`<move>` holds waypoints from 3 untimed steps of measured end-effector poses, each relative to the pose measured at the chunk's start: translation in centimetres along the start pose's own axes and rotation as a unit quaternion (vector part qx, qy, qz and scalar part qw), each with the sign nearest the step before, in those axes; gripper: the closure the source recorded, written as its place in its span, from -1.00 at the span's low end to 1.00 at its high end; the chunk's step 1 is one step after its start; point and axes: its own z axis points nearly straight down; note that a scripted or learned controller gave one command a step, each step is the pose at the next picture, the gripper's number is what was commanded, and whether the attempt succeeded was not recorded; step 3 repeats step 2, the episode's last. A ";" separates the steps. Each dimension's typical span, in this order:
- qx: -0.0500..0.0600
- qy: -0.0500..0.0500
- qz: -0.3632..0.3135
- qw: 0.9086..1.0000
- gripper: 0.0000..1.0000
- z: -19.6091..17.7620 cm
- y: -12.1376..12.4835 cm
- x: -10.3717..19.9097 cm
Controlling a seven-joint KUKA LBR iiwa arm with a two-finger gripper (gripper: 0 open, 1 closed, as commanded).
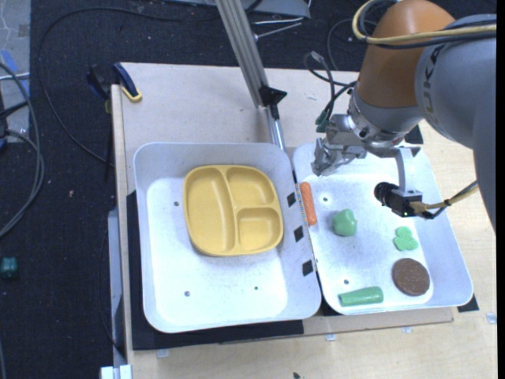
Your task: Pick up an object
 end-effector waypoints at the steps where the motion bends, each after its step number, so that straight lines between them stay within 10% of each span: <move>1: 0.001 0.000 0.000 1.000 1.00 1.1 -0.8 4.6; 3: -0.001 0.000 -0.001 1.000 1.00 0.6 -1.1 10.6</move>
